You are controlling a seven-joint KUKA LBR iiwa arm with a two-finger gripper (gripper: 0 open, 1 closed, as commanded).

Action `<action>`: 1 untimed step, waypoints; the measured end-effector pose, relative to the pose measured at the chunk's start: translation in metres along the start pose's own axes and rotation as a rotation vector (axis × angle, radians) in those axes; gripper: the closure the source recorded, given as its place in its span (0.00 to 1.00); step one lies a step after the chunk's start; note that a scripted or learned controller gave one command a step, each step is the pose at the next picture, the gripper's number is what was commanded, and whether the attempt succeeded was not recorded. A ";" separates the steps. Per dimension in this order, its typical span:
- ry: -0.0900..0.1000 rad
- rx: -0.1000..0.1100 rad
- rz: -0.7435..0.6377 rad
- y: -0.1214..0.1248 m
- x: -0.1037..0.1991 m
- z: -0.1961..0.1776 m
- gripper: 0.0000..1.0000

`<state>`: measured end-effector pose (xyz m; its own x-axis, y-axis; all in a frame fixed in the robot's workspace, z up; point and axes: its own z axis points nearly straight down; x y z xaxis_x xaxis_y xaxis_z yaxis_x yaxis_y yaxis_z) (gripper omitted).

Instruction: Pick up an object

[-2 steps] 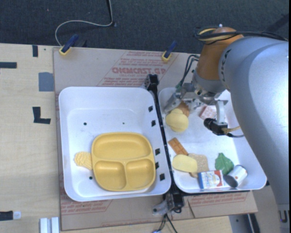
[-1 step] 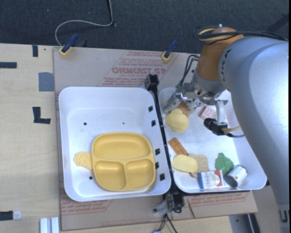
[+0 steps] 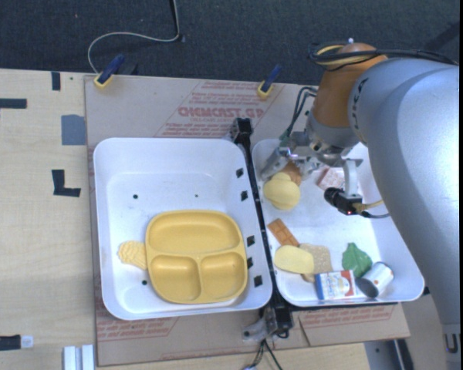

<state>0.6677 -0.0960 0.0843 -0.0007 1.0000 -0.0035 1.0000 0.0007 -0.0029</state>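
Gripper (image 3: 302, 159) low in the right bin (image 3: 386, 241), just above a yellow lemon (image 3: 282, 193); whether its jaws are spread or pressed together cannot be told. Yellow tray (image 3: 197, 254) occupies the left bin (image 3: 116, 206).

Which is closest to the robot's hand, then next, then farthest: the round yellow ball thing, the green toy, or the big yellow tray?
Measured from the hand:
1. Round yellow ball thing, just below it in the right bin.
2. Green toy, near the right bin's front corner.
3. Big yellow tray, over in the left bin.

Red print on cardboard sheet (image 3: 208, 114), upside down, unreadable.
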 end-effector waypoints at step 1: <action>0.001 0.000 -0.001 0.000 -0.001 0.000 0.00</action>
